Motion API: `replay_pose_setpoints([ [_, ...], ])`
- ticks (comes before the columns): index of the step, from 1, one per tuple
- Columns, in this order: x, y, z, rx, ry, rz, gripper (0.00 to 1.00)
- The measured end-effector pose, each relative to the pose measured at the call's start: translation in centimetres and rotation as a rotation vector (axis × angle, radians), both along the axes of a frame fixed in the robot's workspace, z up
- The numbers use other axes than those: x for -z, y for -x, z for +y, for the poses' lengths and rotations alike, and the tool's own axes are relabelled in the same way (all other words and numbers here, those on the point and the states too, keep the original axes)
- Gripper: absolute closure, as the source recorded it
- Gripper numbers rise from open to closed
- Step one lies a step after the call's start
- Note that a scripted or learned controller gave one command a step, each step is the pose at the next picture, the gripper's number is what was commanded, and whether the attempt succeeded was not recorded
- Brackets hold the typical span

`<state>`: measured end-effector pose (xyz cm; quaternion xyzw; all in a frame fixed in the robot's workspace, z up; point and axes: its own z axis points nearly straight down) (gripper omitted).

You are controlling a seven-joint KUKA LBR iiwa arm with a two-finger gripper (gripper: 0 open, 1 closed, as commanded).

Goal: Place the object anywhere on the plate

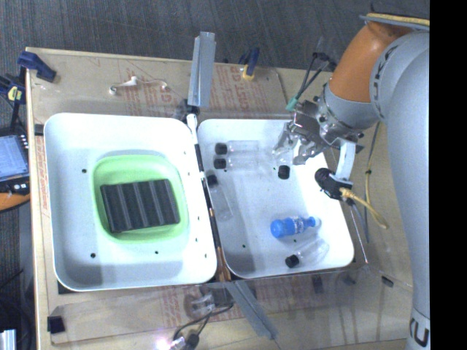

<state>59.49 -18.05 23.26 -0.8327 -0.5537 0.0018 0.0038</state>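
Nothing sits on the green plate [139,168] yet; the hand [297,143], spread and unladen, hovers near the right bin's [252,265] far edge.

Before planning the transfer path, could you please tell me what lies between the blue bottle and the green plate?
In the camera view, between the blue bottle and the green plate lie bare white bin floor and the two bins' adjoining rims.

You are looking down at two white bins: the left bin [66,195] is holding a green plate [139,168] with a dark ribbed block [139,204] lying on it. The gripper [298,146] is hovering over the right bin's [252,257] upper right area, above a small black cap [283,171]. A blue-capped bottle [293,227] is lying lower down, and clear vials [235,152] are lying near the bin's upper left.
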Motion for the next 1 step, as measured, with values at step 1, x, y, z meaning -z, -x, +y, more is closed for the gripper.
replay_pose_setpoints([
  [1, -0.02, -0.01, 0.0, 0.0, 0.0, 0.0, 0.0],
])
